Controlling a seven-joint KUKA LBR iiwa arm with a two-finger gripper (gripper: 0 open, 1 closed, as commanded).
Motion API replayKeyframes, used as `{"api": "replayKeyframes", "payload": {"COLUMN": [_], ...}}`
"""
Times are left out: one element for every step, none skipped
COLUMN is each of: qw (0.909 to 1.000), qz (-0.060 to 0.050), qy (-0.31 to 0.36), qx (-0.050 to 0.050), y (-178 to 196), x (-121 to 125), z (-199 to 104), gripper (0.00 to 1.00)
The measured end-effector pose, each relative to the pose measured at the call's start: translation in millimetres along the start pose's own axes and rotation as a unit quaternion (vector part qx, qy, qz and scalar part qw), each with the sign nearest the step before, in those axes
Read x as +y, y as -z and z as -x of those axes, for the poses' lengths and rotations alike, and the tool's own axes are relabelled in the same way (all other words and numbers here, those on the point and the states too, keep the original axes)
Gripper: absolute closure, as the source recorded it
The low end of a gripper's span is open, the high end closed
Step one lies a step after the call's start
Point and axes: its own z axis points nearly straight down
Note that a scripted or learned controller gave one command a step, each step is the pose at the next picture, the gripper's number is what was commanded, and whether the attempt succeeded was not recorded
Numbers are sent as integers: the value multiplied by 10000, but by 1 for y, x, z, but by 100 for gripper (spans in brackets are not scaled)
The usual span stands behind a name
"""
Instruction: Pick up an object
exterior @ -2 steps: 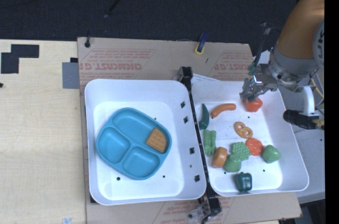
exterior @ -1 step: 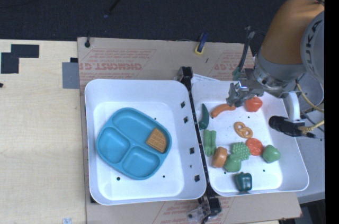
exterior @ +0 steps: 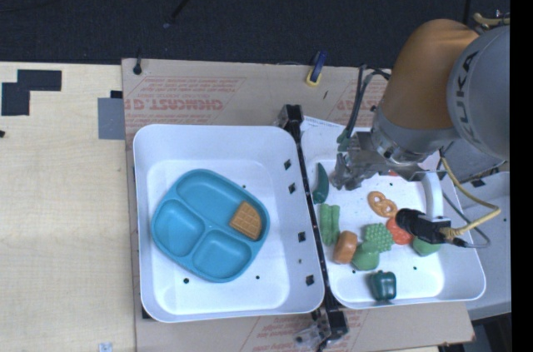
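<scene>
Currently, my jaws (exterior: 344, 176), whose state I cannot tell, hang above the crowded right-hand white plastic bin (exterior: 466, 292), so neighbouring toys may block a grasp.

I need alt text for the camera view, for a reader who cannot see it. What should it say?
A grey and orange robot arm reaches from the right, its gripper over the right white bin, which holds small toy foods such as a pretzel and a green pepper. The left white bin holds a blue divided plate with a waffle piece.
</scene>
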Motion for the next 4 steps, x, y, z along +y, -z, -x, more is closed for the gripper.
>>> {"api": "replayKeyframes", "payload": {"qw": [10000,10000,10000,10000], "qz": [10,15,8,11], "qy": [5,-1,-19,-23], "qx": [2,-4,-6,-3], "y": [13,8,2,2], "x": [-18,-9,-18,-18], "z": [-38,-43,-46,-46], "gripper": [100,100,100,100]}}
